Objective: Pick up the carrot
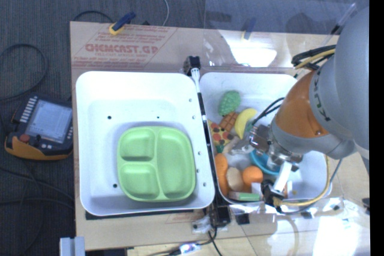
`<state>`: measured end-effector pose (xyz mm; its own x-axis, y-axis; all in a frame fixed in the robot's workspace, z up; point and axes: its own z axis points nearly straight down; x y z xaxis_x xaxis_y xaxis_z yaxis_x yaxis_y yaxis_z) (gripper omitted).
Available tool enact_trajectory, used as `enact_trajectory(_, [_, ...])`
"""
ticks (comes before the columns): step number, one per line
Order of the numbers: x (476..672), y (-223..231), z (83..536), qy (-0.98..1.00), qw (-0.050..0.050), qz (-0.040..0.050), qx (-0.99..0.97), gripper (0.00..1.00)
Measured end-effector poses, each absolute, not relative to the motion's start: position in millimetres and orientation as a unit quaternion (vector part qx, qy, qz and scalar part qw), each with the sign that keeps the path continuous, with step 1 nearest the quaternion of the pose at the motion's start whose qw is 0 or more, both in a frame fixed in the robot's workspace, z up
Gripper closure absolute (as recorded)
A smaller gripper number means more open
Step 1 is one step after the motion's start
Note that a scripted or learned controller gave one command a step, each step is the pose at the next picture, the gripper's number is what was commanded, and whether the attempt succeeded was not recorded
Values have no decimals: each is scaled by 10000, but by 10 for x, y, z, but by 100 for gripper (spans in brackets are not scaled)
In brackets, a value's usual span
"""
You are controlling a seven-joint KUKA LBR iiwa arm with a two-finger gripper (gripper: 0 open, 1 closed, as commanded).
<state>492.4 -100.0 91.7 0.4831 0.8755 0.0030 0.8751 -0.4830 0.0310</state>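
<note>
Against the right bin's [264, 84] wall next to the other bin, near its front, lies the carrot [221, 169]. We judge it light, stiff and smooth, best pinched across its thick middle. Our gripper [267, 156] hangs nearby; we cannot tell whether it is wide or narrow.

Divided plate [157, 163] in left bin [96, 99], toward front edge. Carrot [221, 169] in right bin [270, 87] by left wall, banana [243, 121] behind it.
</note>
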Motion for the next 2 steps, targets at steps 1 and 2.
enact_trajectory(1, [4919, -1094, 915, 3885, 69, 98, 9214, 0])
enact_trajectory(2, [4868, -441, 2477, 4686, 15, 26, 8834, 0])
